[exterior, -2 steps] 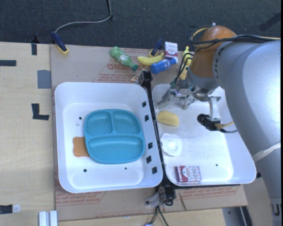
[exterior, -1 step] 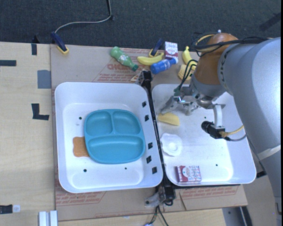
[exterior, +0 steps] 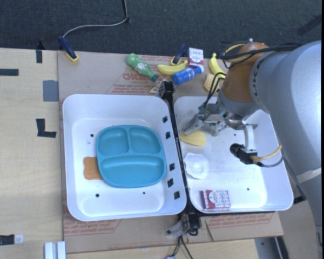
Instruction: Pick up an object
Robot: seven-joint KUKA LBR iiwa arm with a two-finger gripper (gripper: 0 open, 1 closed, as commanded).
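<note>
nearest the camera, at the front of the right bin (exterior: pixel 270 198), lies a small red and white carton (exterior: pixel 215 199), flat on its side. just behind it on the bin floor sits a white lumpy object (exterior: pixel 195 166), and behind that a pale yellow piece (exterior: pixel 194 138), close to the divider between the bins. the gripper (exterior: pixel 193 125) reaches in low over this part of the right bin, its metal fingers (exterior: pixel 190 127) pointing toward the divider and ending right at the top edge of the yellow piece; whether they are apart or together cannot be told from this angle, and nothing is seen between them. the grey arm (exterior: pixel 291 101) with its orange band (exterior: pixel 240 80) covers much of the right bin's far side, with a black and yellow cable (exterior: pixel 254 156) hanging by the wrist.

the left bin (exterior: pixel 75 198) holds a blue divided plate (exterior: pixel 132 155) lying flat near its middle, and an orange flat piece (exterior: pixel 90 168) sticks out from under the plate's left edge.

behind the bins, on the cardboard, a green bottle (exterior: pixel 141 67), a banana (exterior: pixel 171 68), a blue bottle (exterior: pixel 184 75), a small pink and white box (exterior: pixel 196 55) and another yellow item (exterior: pixel 215 63) lie clustered together near the back corners of the bins. a blue and yellow clamp (exterior: pixel 68 48) lies well apart to the left.
</note>
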